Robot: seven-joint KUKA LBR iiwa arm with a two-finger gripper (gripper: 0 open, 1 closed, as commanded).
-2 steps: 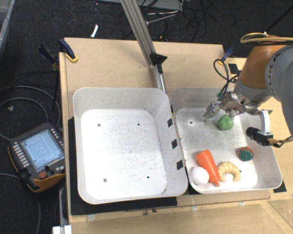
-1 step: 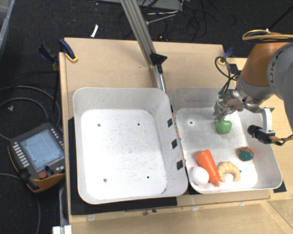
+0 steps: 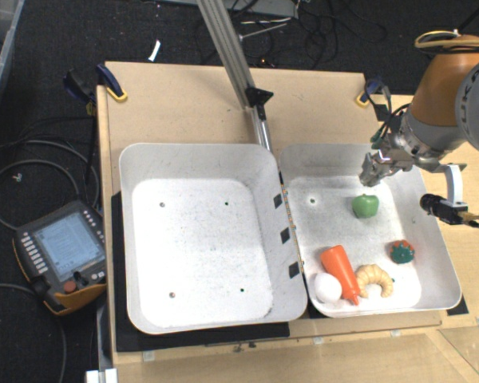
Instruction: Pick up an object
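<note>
The green object (image 3: 366, 206), small and rounded, is seen on the floor of the right bin (image 3: 327, 170), in its upper half and apart from the other contents. It is judged the likeliest target, since the hand (image 3: 373, 175) is positioned just above and beside it, pointing down toward it. Contact between the two cannot be confirmed. Whether the fingers are apart or together cannot be told from this angle; nothing is seen between them.

Open floor is noted around the green object on all sides, so a straight descent is judged unobstructed.

Lower in the same bin a cluster is recorded: an orange carrot-shaped piece (image 3: 340, 270), a white ball (image 3: 328, 288) touching its left side, and a tan curled item (image 3: 376, 279) against its right. A red and green item (image 3: 402, 251) lies alone near the right wall. The crowding is judged a reason for preferring the isolated object.

The left bin (image 3: 136, 166) adjoins the right one on the worktop (image 3: 191, 102). A slanted metal pole (image 3: 227, 42) crosses above the shared edge, well clear of the hand.
</note>
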